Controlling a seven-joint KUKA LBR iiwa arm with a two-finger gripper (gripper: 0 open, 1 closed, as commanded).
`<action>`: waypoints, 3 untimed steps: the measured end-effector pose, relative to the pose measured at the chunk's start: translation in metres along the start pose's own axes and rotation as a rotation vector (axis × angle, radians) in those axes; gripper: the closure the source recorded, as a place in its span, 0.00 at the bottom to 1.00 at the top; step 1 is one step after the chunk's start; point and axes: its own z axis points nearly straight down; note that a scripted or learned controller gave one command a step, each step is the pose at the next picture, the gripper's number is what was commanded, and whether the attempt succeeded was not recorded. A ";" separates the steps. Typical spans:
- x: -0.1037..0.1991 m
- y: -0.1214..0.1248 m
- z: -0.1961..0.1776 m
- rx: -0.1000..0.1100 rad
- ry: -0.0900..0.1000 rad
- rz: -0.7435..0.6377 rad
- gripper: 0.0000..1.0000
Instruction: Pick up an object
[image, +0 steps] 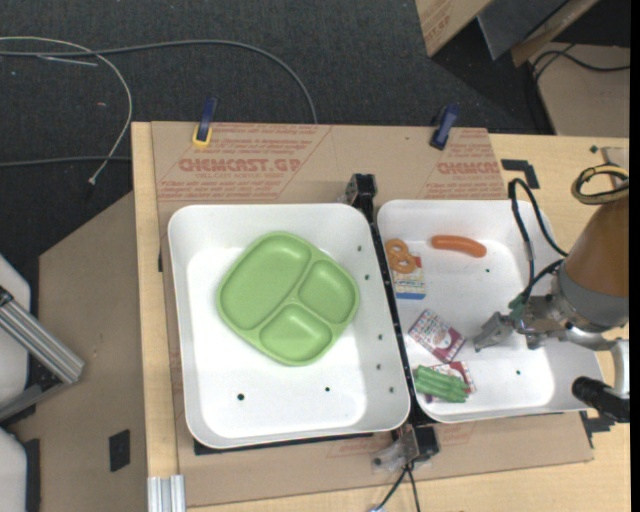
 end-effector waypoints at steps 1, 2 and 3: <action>0.001 0.000 0.038 -0.004 -0.001 0.000 0.00; 0.000 0.001 0.025 -0.009 -0.003 0.000 1.00; 0.010 0.004 -0.025 -0.014 -0.005 -0.002 1.00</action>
